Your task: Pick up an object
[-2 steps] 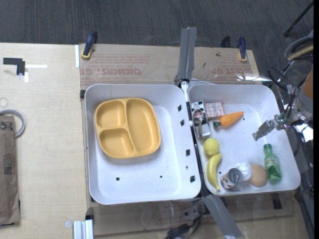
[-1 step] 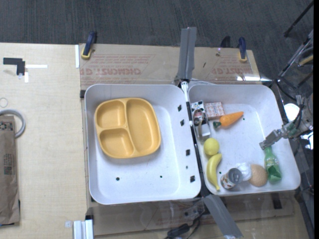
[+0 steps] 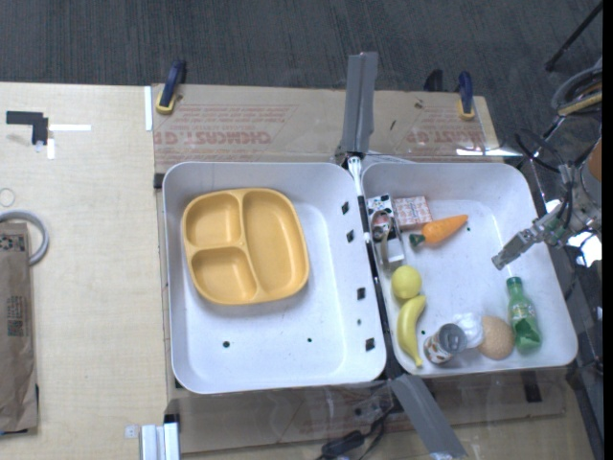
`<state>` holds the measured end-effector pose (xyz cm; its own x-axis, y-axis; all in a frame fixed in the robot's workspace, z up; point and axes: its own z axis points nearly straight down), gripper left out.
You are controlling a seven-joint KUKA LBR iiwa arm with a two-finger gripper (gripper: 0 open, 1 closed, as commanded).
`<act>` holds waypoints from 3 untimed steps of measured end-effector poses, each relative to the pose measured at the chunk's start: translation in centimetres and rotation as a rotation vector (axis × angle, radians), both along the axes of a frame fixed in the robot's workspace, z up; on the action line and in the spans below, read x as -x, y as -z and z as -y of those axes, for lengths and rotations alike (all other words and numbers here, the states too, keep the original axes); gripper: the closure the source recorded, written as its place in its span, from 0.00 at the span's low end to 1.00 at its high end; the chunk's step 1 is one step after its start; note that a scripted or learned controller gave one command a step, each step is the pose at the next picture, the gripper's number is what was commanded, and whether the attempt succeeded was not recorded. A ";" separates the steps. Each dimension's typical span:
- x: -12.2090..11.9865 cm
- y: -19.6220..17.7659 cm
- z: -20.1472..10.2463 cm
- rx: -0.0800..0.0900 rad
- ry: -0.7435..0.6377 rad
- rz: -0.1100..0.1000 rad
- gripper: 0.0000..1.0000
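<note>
Gripper (image 3: pixel 512 249) hangs over the right bin's (image 3: pixel 479 192) far edge (fingers too blurred to judge), above the green bottle (image 3: pixel 522 312).

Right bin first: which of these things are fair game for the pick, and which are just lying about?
Pick candidates, all in the right bin:
carrot
lemon
banana
green bottle
can
tan ball
pink box
The claw hangs at this bin's right side.

Lying about:
yellow divided plate in the left bin
brown bag
blue clamps
</note>
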<state>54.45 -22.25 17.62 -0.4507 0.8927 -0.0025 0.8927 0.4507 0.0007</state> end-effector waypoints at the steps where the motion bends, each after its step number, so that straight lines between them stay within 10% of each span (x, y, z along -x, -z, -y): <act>1: 2.2 0.5 -0.1 -0.001 0.026 -0.002 0.00; 2: -0.2 8.5 -0.4 -0.005 0.053 -0.002 0.00; 3: 2.1 -1.2 0.0 0.000 -0.224 0.001 0.00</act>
<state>52.38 -22.22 18.86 -0.6375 0.7704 -0.0034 0.7704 0.6375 0.0012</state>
